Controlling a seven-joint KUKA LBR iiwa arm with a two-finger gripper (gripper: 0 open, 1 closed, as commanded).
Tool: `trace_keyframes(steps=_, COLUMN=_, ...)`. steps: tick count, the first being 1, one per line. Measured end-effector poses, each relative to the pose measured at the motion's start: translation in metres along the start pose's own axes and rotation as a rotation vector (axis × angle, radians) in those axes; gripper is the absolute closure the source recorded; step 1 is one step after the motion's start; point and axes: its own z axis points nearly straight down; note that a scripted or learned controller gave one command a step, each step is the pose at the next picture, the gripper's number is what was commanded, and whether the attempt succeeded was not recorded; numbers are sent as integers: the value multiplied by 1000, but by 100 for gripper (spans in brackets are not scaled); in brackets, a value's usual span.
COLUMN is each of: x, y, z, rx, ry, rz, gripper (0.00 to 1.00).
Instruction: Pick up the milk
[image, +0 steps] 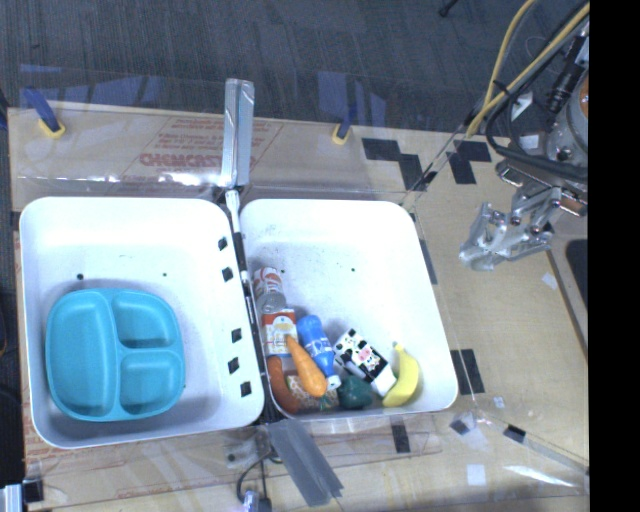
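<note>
- Your milk (361, 359) is the small carton with the black-and-white cow pattern, lying tilted in the right bin (400, 250), down at about 5 o'clock of that bin's floor.
- At the carton's 3 o'clock you have a yellow banana (403, 376), touching or just beside it; I cannot tell which.
- At its 9 o'clock lies a blue bottle (316, 347), and beyond that an orange carrot (306, 367) resting across the pile.
- A dark green item (355, 393) sits at the carton's 6 o'clock, against the bin's near wall; its kind is too unclear to name.
- A bottle with a red label (275, 318) lies along the bin's left wall, at about 10 o'clock from the milk.
- Your gripper (490, 248) hangs outside the bins, over the bare bench (500, 340), at about 2 o'clock from the milk and well apart from it.
- Whether the pincer is wide or narrow, I cannot tell; nothing shows in it.
- In the left bin (60, 225) you see a blue divided plate (115, 352), lying flat toward 8 o'clock of that bin.
</note>
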Motion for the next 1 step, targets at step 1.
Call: trace_keyframes(steps=1, x=-7, y=35, z=0, rx=-5, ry=-1, rz=-604, gripper=100)
